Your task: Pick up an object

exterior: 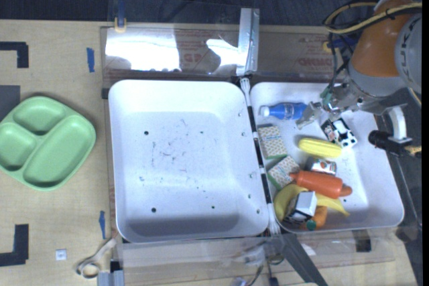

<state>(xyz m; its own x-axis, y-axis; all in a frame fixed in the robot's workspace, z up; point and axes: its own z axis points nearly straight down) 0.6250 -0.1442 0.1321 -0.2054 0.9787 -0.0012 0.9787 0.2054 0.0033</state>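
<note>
The gripper (330,106) hovers over the right bin (382,174) near its back edge, just beside a blue bottle (285,110); I cannot tell how its fingers stand. A yellow corn cob (320,147), an orange carrot (322,183) and a banana (287,199) lie toward the bin's front.

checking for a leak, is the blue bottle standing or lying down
Lying down: the blue bottle rests on its side, lengthwise along the right bin's far wall.

The arm (392,43) is cut off at the right edge; the hand (330,107) blurs, fingers too small to tell.
</note>
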